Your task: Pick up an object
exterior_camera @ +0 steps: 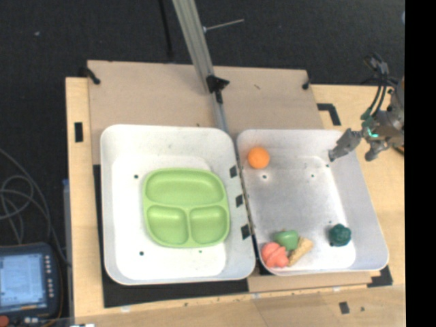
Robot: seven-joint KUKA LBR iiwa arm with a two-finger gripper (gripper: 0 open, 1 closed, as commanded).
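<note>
Two shallow white bins sat side by side on the bench. The left bin held a green divided plate with three compartments, lying flat near its middle on what looked like a white liner, though the glare made that hard to confirm. In the right bin, an orange ball rested in the upper left corner, close to the wall shared with the other bin. Along the lower edge lay a cluster: a pink object touching a small green object and a tan piece just beside them. A dark green object sat apart, nearer the lower right corner. The gripper hung over the upper right rim of the right bin, well apart from every object; its two fingers stood spread with nothing between them. One finger pointed down toward the bin's inside.
</note>
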